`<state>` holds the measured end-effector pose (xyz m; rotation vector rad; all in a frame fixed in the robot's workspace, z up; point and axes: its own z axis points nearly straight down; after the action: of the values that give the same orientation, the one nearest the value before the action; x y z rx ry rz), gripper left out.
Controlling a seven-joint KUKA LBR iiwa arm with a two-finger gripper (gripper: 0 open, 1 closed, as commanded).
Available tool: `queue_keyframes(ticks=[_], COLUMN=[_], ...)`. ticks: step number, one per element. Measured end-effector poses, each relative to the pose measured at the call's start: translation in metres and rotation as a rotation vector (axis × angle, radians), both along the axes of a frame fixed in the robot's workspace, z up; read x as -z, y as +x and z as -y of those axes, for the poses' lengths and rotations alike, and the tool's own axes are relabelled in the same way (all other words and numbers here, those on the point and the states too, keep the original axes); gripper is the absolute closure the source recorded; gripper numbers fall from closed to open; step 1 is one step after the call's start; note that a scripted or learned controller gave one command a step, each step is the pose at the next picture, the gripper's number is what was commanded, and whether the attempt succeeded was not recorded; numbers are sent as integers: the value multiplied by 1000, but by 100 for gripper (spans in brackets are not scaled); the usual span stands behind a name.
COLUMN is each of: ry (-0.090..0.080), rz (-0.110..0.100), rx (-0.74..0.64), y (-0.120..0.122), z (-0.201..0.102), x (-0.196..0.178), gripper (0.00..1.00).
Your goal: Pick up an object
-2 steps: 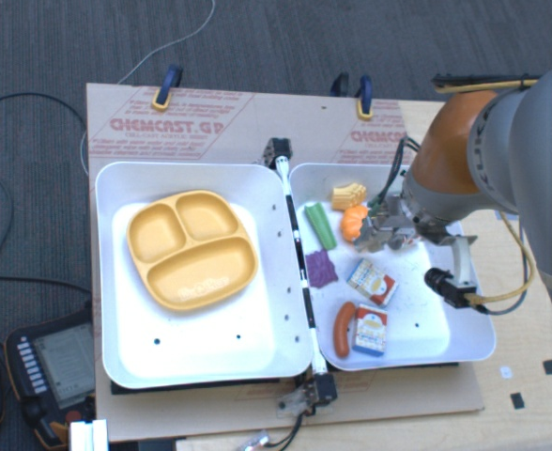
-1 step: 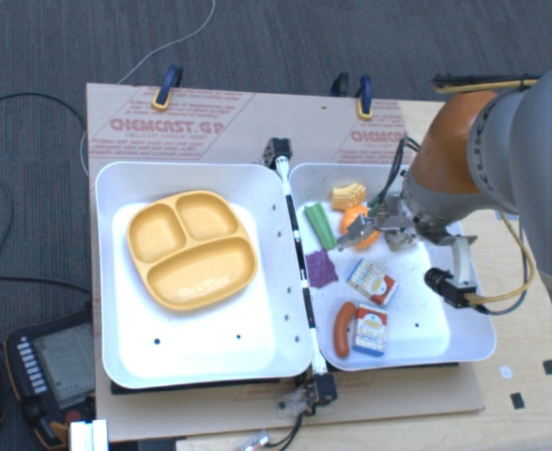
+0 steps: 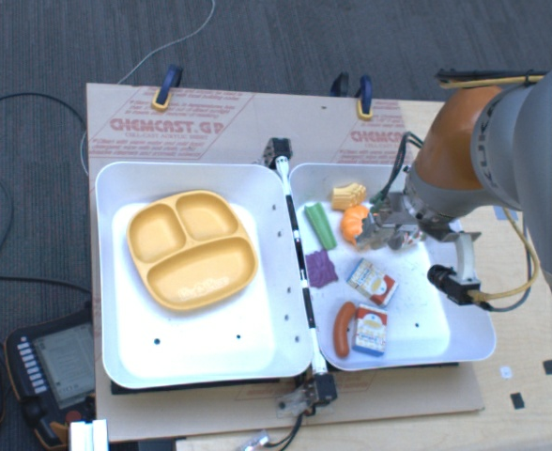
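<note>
In the right bin [image 3: 464, 336] my gripper [image 3: 385, 234] hangs low, just right of an orange round fruit [image 3: 353, 224] and touching or nearly touching it. A yellow ridged piece [image 3: 348, 195] lies behind the fruit. A green stick [image 3: 319, 225] and a purple piece [image 3: 321, 269] lie to the left, near the bin's inner wall. In front of the gripper sits a small printed carton [image 3: 371, 282]. Nearer the front edge are a red sausage [image 3: 344, 327] and a second carton [image 3: 371, 333]. Nothing is visibly lifted.
The left bin [image 3: 116, 346] holds a yellow divided plate [image 3: 193, 248]. A black divider rail [image 3: 295, 252] runs between the bins. The arm's grey body with its orange band [image 3: 459, 144] overhangs the right bin's back right. A cable connector [image 3: 450, 285] hangs over the bin's right side.
</note>
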<state>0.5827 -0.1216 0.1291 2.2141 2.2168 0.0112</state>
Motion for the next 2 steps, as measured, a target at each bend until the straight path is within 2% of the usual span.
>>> queue_keyframes(ticks=[1, 2], ry=[0, 0], rz=[0, 1], rx=[0, 0], y=[0, 0], z=[0, 0], x=[0, -10], gripper=[0, 100])
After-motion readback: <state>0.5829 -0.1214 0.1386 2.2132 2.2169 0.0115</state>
